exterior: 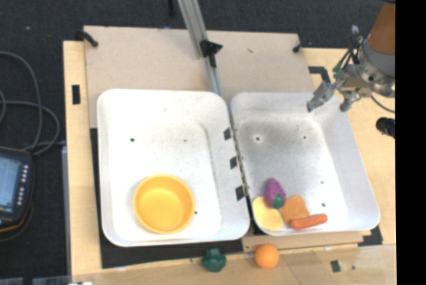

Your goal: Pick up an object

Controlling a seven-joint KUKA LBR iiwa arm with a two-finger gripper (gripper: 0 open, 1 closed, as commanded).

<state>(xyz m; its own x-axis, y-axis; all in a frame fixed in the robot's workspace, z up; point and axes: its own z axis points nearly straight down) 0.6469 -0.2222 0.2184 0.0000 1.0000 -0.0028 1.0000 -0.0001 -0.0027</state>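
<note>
The right bin (299, 144) holds a cluster at its near edge: a purple toy (273, 190), an orange-brown piece (293, 207), a red-orange carrot-like piece (309, 222) and a pale yellow piece (267, 216). A yellow bowl (164, 203) sits in the left bin (160, 137). My gripper (331, 98) hangs over the right bin's far right corner, well away from the cluster. Its fingers (318, 98) are spread apart with nothing between them.
An orange ball (266, 256) and a small green toy (213, 260) lie on the bench in front of the bins. A metal pole (193, 7) slants up from behind the bins. A handheld pendant (12, 194) sits at far left.
</note>
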